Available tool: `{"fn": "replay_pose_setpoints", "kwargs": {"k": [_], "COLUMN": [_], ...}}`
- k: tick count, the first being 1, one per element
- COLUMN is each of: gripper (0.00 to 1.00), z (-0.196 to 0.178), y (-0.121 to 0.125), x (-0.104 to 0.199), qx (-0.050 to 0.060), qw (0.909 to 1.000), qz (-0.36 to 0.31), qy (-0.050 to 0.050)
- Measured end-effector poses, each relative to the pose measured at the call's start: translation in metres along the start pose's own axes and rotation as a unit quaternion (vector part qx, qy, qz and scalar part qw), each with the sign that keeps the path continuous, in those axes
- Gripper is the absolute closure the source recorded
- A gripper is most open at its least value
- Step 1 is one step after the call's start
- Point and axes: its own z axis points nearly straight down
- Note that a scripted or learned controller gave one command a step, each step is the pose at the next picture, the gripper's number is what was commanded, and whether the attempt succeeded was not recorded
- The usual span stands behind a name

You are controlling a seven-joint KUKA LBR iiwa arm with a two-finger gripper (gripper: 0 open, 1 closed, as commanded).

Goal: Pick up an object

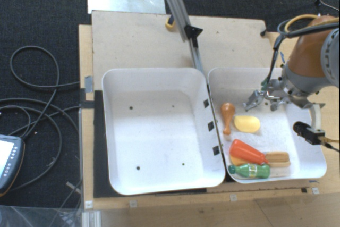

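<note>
Five toys lie in right bin (pixel 313 165). Nearest: green bottle (pixel 251 170), long axis left-right, cap right; label unreadable. Behind it, carrot (pixel 247 152) slants, tip lower right, touching tan bar (pixel 277 158). Farther: yellow lump (pixel 247 124); drumstick (pixel 228 116), axis near-far. Tool (pixel 264 99) hangs above, nothing gripped; finger state unclear. Left bin (pixel 154 80).

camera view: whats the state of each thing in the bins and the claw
claw: over the right bin, above the toys, nothing visibly between its fingers
yellow piece: lying flat, apart from the claw
drumstick: lying by the bin divider
carrot: lying on its side
green bottle: lying on its side at the near wall
tan stick: lying flat beside the carrot
left bin: resting flat on the bench
</note>
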Motion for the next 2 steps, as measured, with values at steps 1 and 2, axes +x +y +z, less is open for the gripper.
{"fn": "replay_pose_setpoints", "kwargs": {"k": [1, 2], "gripper": [0.00, 1.00], "z": [0.052, 0.038], "y": [0.000, 0.001], "x": [0.000, 0.000], "qx": [-0.001, -0.003], "qw": [1.0000, 1.0000], "qz": [0.000, 0.001], "qy": [0.000, -0.001]}}
